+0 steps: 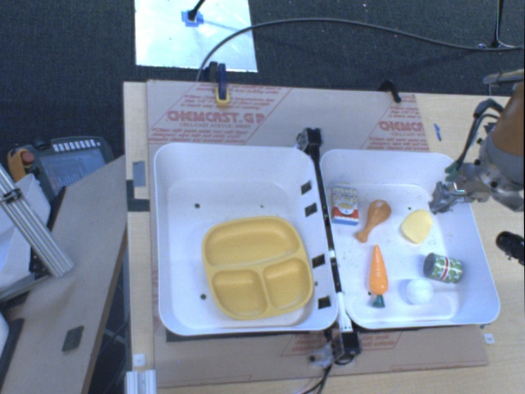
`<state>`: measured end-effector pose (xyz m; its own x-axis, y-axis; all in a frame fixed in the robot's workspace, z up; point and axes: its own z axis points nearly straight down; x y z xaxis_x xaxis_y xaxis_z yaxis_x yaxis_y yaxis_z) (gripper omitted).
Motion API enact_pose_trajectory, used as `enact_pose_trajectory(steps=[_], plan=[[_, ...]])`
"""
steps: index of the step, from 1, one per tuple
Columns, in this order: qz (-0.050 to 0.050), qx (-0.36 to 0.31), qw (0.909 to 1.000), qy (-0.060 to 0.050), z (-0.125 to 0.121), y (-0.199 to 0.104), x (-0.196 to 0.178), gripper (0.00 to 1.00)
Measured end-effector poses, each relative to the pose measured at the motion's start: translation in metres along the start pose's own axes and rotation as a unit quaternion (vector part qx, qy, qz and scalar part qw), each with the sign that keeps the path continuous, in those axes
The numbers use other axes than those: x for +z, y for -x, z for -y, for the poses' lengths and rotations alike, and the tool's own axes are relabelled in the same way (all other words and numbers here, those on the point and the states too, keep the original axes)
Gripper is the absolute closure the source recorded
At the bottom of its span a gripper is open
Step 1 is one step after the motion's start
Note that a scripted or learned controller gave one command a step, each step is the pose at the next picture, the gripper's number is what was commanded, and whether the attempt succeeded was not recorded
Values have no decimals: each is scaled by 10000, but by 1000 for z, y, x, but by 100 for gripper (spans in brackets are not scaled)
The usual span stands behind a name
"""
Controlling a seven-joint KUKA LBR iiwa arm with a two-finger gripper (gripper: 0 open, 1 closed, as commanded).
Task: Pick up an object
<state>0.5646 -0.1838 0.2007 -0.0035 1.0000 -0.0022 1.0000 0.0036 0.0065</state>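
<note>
Objects lie untouched in the right bin [472, 245]: carton [344, 204], drumstick [373, 218], cheese [417, 226], carrot [377, 272], can [443, 268], ball [418, 291]. Our gripper [443, 195] hangs at the far right edge, grip state unclear. Nothing is lifted yet.

One fixed camera looks down at a slant on both white bins [246, 158].

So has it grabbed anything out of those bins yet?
Not yet. The gripper sits at the right bin's far edge, nothing visible in it. The yellow piece lies nearest, untouched, as do the carrot, can and drumstick. Reaching, gripping and lifting all remain.
</note>
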Motion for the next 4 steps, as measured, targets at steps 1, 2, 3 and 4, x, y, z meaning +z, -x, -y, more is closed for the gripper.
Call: enact_pose_trajectory(steps=[1, 2, 3, 4], plan=[[4, -8, 10000, 12, -3, 0, -65, 100], [-15, -24, 10000, -25, -3, -59, -53, 100], [-15, -30, 10000, -19, -6, -109, -57, 100], [-16, -26, 10000, -24, -18, -153, -44, 100]])
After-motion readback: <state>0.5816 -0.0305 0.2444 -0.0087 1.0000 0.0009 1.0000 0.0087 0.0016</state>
